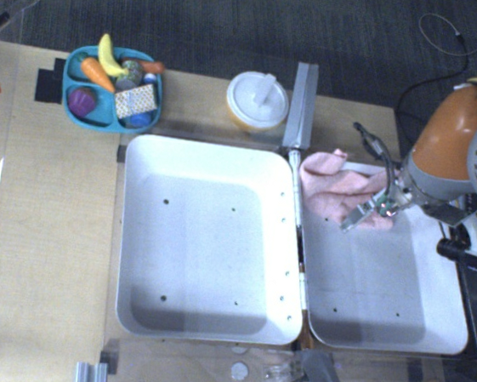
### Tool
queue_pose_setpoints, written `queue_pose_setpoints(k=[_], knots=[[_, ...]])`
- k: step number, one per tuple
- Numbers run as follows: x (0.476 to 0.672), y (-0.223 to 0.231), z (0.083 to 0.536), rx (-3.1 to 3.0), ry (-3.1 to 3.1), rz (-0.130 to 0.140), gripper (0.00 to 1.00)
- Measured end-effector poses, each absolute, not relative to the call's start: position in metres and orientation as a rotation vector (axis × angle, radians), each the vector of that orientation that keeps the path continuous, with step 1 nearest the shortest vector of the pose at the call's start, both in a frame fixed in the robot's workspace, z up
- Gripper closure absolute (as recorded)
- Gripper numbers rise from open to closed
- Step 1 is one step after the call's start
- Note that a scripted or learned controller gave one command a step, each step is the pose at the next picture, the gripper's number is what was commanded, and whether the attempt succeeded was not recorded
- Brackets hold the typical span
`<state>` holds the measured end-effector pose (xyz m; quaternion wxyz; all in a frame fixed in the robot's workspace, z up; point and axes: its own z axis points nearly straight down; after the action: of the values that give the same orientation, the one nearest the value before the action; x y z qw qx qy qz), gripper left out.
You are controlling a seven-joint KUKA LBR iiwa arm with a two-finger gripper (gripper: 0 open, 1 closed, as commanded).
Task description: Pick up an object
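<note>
The gripper (364, 214) hangs low in the right bin (394, 324), right at the pink cloth (333, 188) bunched in its far-left corner; whether its claw is wide or closed cannot be told. The left bin (199, 310) sits alongside

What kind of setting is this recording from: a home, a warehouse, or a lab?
Most likely a robotics lab bench set up for grasping trials: two shallow white bins side by side, a grey and orange arm with its gripper over a pink cloth, and a blue tray of toy food.

Soft pink cloth (335, 188); smooth white plastic bins (197, 327)
</note>
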<state>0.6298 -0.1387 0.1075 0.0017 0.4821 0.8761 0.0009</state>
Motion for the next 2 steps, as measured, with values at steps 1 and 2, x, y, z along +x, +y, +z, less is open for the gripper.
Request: queue_pose_setpoints(k=[1, 2], knots=[[0.665, -0.123, 0.091, 1.369, 2.848, -0.021, 0.00], [0.671, -0.123, 0.103, 1.353, 2.823, -0.011, 1.00]])
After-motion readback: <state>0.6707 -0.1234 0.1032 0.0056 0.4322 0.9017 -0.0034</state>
